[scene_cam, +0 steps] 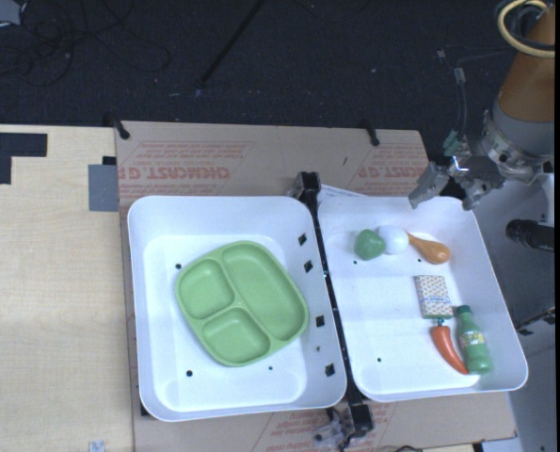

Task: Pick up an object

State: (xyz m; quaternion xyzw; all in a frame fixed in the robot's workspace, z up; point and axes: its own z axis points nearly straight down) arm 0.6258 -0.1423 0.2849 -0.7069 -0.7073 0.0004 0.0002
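Note:
The right bin [383,365] holds a green ball [370,245], a white ball [393,239] touching it, and an orange carrot-shaped piece [429,248] beside that. Lower right lie a patterned small box [434,296], a red-orange pepper [446,346] and a green bottle [472,340]. My gripper [452,187] hangs above the right bin's far right corner, well clear of the objects, fingers spread open with nothing between them.
The left bin [157,252] holds a green divided plate [240,302]. A black divider [317,281] runs between the bins. Cardboard lies beneath both bins, and a wooden bench top extends to the left.

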